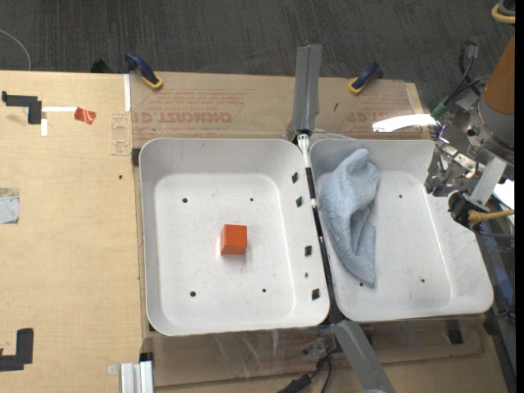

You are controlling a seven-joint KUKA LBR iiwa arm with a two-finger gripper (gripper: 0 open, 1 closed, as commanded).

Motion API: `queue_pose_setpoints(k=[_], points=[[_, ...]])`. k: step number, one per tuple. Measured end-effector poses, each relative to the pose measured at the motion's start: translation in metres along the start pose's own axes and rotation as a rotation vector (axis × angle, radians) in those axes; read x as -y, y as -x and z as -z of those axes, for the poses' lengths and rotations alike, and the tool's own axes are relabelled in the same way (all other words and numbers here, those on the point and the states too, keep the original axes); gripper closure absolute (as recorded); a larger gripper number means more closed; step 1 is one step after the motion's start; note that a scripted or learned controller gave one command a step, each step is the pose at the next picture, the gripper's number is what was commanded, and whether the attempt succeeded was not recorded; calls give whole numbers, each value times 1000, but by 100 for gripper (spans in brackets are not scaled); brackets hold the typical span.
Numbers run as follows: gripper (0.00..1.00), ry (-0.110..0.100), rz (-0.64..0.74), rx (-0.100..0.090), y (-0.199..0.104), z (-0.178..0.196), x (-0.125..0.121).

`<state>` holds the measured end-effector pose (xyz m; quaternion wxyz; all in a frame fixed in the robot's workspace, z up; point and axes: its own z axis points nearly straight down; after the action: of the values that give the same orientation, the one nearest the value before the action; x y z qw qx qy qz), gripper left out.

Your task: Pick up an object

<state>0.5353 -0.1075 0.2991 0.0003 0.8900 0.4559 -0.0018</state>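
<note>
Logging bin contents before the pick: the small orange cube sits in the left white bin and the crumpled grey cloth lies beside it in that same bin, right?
Not quite. The small orange cube is in the left white bin, but the camera view shows the crumpled grey cloth in the right white bin, against its left side.

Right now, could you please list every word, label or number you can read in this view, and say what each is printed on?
"CHEMCAST GP": faint red print on the brown board behind the bins, seen upside down; the reading is uncertain.
A second faint red line beneath it on that board: too blurred to read.
Red tag on the left board: no legible text.
Bins, cube, towel: no print.
</note>
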Motion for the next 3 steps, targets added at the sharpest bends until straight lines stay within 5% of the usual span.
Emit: queue_pose_setpoints(k=[1,2,3], points=[[0,0,0,0,0,0,0],[0,-4,-8,-1,56,-185,28],[100,-5,-12,0,57,-177,28]])
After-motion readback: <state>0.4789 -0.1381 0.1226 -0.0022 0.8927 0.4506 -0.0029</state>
